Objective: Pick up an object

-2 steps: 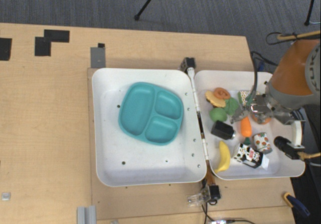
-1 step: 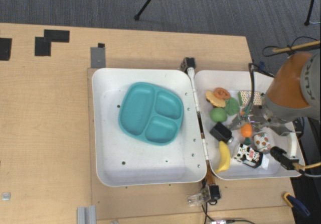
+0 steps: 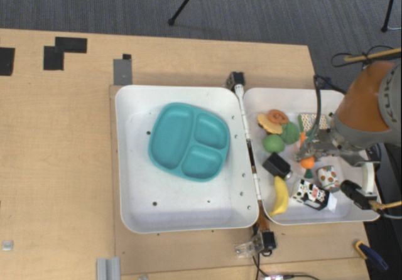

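A pale wooden bench [image 3: 56, 166] carries two white bins above grey carpet. The left bin [image 3: 132, 210] holds a teal divided plate [image 3: 188, 140]. My gripper [image 3: 309, 150] hangs low in the right bin [image 3: 254, 100], by a small orange piece [image 3: 306, 162]; whether it is apart or together I cannot tell. Nearby lie a green ball [image 3: 272, 143], a black block [image 3: 276, 165] and a banana [image 3: 281, 196].

The grey arm [image 3: 367, 106] with its orange band reaches in from the right, its gripper [image 3: 309, 150] lowered inside the right bin [image 3: 254, 100], near its middle.
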Available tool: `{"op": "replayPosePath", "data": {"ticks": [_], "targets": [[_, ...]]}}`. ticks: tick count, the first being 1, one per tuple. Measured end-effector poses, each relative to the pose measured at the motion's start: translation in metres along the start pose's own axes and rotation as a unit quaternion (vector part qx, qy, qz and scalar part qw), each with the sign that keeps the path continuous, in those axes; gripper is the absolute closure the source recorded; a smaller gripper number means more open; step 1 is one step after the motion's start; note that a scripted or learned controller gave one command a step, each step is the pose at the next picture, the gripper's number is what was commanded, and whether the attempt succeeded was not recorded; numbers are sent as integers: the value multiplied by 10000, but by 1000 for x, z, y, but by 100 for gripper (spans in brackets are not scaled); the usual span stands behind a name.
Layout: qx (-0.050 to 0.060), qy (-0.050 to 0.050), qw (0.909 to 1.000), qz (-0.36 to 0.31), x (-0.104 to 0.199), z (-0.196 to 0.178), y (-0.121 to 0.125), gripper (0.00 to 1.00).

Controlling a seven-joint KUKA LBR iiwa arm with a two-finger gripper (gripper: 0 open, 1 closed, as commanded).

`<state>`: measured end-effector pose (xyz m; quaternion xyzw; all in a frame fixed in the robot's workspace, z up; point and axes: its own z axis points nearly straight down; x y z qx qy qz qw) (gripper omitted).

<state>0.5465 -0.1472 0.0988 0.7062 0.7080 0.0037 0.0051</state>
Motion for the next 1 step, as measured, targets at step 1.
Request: {"op": "replayPosePath", "data": {"ticks": [1], "targets": [[34, 14, 10000, -19, 75, -108, 22, 100]]}}
